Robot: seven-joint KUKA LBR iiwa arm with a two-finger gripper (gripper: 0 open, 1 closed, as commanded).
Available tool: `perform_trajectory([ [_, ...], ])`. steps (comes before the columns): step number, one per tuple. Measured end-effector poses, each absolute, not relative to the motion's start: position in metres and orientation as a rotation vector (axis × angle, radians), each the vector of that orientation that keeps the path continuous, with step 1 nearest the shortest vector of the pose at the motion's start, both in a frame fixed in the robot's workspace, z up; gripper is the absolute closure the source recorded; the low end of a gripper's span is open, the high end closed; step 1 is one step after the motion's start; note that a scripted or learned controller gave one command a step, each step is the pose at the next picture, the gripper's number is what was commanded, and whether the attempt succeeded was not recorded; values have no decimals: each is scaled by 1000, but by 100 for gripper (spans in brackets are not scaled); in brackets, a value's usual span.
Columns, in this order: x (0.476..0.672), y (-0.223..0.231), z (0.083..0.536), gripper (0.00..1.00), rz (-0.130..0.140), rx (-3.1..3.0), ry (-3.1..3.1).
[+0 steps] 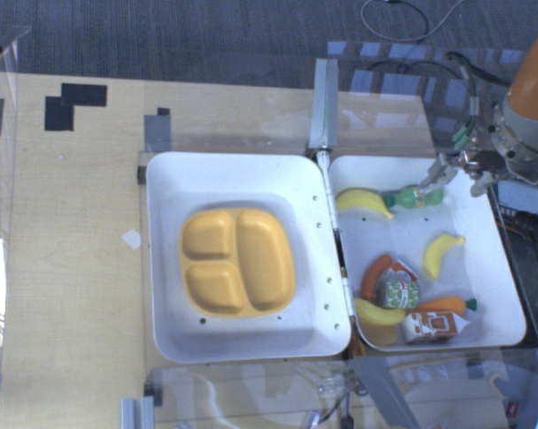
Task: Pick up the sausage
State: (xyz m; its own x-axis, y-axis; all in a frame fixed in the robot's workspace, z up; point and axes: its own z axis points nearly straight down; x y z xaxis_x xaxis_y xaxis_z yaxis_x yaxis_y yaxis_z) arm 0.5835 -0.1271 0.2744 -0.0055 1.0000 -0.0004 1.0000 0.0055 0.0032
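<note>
You've got the sausage [374, 275] sitting in the right bin [510, 324], lower-left part, a reddish-orange curved piece tucked against the bin's left wall. It's pretty boxed in: a round green-and-white packet [397, 290] lies right against it and partly over it, and a yellow banana [377, 313] is touching its lower end. Just beside those you'll see a small carton [430, 327] and a carrot [446, 306] near the bin's front edge. A second small banana [441, 253] lies apart in the middle, and a third banana [363, 202] is up by the back-left corner with a green bottle [414, 197] next to it. The gripper [458, 166] hangs over the back of that bin, well apart from the sausage, fingers spread and nothing between them. The left bin [162, 239] carries a yellow divided plate [238, 261].
</note>
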Motion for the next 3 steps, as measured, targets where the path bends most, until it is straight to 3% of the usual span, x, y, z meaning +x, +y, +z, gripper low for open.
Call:
perform_trajectory([
  [1,570,-113,138,0,3,2343,2090],
  [2,537,-1,185,0,5,2187,2252],
  [3,537,-1,185,0,5,2189,2251],
])
